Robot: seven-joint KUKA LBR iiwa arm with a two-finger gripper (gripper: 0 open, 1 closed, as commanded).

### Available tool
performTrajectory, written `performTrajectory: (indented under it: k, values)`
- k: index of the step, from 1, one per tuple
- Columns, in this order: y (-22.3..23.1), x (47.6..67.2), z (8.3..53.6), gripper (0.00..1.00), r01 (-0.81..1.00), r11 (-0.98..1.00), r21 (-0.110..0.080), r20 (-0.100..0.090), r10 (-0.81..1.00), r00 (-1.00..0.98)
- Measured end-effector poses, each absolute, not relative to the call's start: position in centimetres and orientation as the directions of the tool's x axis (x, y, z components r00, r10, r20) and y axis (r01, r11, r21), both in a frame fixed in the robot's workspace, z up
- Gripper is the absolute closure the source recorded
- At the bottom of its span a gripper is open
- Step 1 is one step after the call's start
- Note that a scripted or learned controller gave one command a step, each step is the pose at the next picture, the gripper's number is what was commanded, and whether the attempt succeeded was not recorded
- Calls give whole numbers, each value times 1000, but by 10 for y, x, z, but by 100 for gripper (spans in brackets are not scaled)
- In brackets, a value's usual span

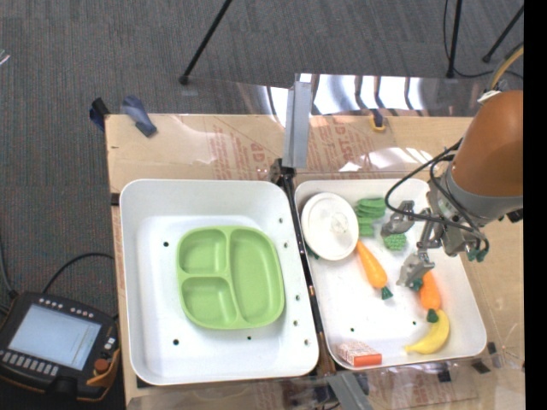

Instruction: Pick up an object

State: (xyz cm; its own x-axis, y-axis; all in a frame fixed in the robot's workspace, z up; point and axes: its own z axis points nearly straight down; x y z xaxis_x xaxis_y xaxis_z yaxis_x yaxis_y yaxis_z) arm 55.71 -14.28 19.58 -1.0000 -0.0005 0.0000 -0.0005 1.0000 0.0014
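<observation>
Nearest the lens, a box and banana lie by the right bin's front rim. Gripper hangs open, holding nothing, between two carrots. Each carrot looks light, stiff, slick; best pinched across mid-body. Bare floor left of the banana gives room.

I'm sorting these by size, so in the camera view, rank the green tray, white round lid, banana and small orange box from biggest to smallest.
1. green tray
2. white round lid
3. banana and small orange box: they look close in size, so I won't rank them.
</observation>
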Motion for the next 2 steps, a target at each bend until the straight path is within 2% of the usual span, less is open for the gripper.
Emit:
performTrajectory:
  k: [1, 2]
  values:
    - [-132, 541, 85, 0, 84, 996, 2, 5, 84, -996]
    - [-129, 543, 97, 100, 76, 997, 2, 0, 76, -997]
